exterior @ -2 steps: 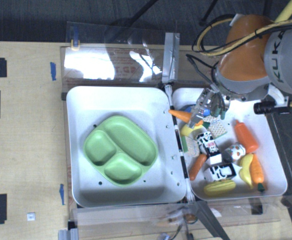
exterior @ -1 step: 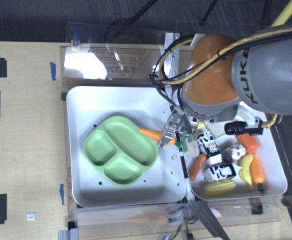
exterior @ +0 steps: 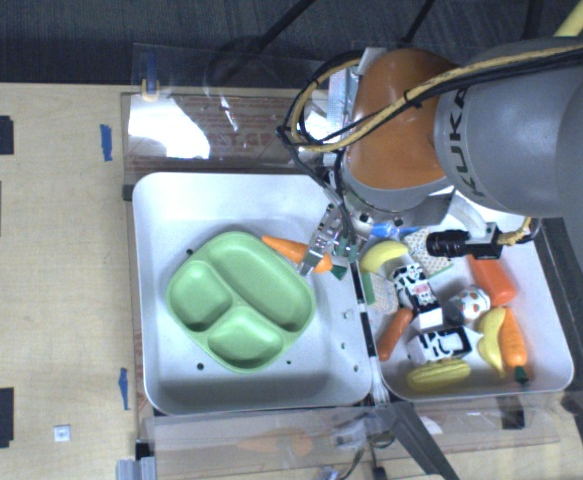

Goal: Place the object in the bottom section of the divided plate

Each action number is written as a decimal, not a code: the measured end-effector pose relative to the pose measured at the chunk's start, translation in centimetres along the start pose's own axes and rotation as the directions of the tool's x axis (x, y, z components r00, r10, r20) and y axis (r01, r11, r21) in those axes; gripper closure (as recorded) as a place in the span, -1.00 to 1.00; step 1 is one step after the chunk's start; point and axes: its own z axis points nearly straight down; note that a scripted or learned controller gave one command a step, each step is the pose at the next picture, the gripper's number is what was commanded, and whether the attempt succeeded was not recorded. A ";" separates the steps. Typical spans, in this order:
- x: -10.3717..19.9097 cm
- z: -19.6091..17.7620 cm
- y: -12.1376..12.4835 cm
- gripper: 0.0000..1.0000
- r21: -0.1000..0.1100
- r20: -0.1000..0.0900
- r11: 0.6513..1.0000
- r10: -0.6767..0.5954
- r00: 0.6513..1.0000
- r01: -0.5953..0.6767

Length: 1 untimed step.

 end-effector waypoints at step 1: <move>0.0 0.0 0.0 -1.00 0.000 0.000 1.000 0.000 1.000 0.000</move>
